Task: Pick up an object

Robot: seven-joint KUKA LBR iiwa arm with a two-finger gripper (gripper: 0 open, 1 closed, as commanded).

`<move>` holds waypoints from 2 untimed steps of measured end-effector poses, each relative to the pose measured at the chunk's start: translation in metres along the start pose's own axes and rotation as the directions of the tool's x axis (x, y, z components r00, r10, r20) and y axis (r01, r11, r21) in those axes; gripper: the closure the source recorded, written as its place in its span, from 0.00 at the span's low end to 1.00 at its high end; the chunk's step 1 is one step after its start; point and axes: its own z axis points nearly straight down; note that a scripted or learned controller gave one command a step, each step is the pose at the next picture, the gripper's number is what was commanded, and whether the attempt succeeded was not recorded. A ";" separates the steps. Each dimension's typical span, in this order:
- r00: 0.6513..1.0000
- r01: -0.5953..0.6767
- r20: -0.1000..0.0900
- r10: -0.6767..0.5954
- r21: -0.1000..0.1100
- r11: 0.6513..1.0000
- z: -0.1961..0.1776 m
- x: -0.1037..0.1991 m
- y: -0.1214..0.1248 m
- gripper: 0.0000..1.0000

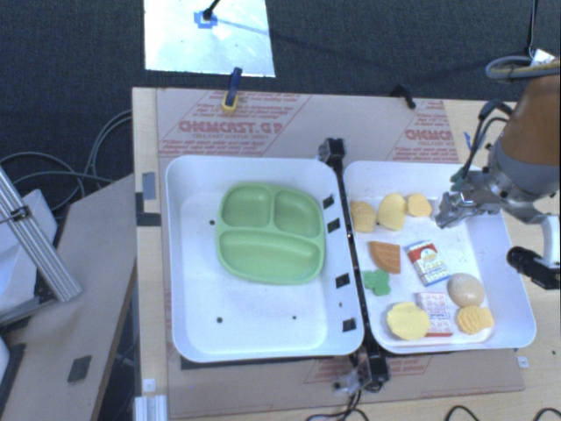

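Observation:
The right bin (517, 323) holds several small toy foods. Three yellow pieces (392, 210) lie in a row at its back, with an orange wedge (385, 255) and a red and white carton (427, 262) in the middle. Toward the front lie a green piece (377, 281), a beige egg (465, 288), a yellow round piece (408, 320), a small red-print packet (434, 310) and a ridged yellow piece (474, 320). My gripper (451, 209) hangs over the back right of this bin, just right of the yellow row and above the carton. Nothing shows in its grasp.
The left bin (188, 323) holds a green divided plate (269, 233). A black divider (346, 253) with clips runs between the bins. The grey arm with its orange band (530, 139) reaches in from the right. Cardboard lies under both bins.

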 end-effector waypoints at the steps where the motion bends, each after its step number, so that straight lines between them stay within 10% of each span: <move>1: 1.000 0.003 -0.001 -0.003 -0.001 1.000 -0.007 0.058 0.008 1.00; 2: 1.000 0.002 -0.001 -0.002 -0.002 1.000 -0.008 0.120 0.022 1.00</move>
